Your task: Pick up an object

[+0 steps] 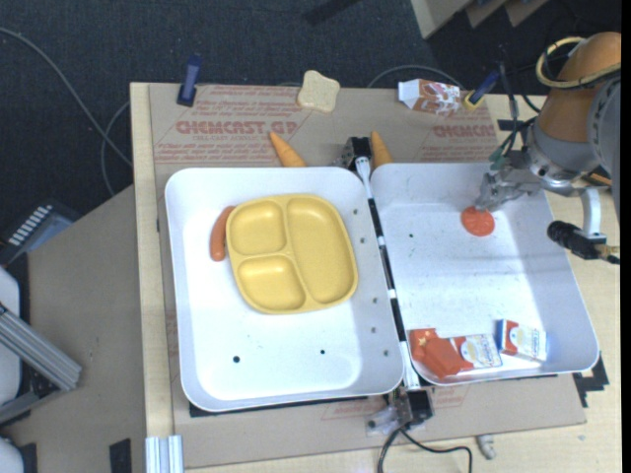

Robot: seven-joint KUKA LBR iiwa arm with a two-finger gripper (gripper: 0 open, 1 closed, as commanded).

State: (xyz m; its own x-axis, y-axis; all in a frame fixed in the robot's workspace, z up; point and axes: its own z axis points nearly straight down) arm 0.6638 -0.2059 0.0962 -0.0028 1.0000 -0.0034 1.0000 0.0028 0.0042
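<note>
Right bin (552,294): tomato slice (478,223) just below pincer (490,191).

Count, taken relative to the yellow plate (293,251):
- Bins: two; one (286,377) holding the plate, one (552,294) beside it.
- Plates: one.
- Sausages: one (217,235), touching the plate's edge.
- Red discs: one (478,222), in the other bin.
- Cartons: two (458,353) (521,341), in the other bin.

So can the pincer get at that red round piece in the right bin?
Probably yes: the pincer hangs right above the red round piece, which lies alone on the right bin's bare floor, nothing covering it.
</note>
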